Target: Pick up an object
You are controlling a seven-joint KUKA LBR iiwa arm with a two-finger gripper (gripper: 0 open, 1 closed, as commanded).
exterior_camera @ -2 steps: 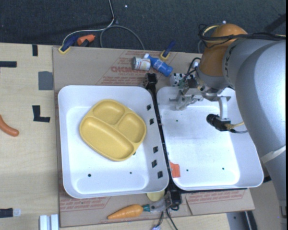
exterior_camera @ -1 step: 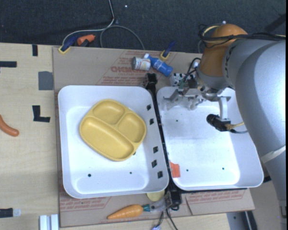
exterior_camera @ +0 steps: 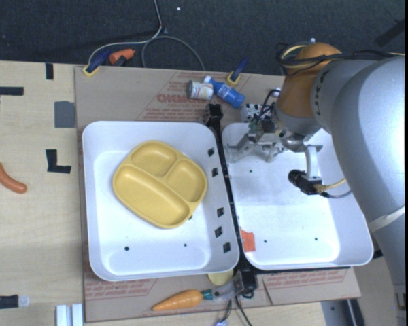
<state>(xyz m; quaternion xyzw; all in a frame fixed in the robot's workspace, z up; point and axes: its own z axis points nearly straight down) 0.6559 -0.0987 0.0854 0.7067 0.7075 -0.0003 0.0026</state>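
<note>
A yellow divided plate lies flat in the left bin. My gripper hangs low over the far left corner of the right bin, close to the divider between the bins. The grey arm with its orange band comes in from the right and hides much of that bin's far side. A small orange piece sits at the near left edge of the right bin, well away from the gripper. Nothing shows in the gripper's grasp.
A blue and white bottle lies on the cardboard behind the bins. A carrot rests in front of them, and a sausage lies on the bench at far left. An orange-handled clamp grips the cardboard's back corner.
</note>
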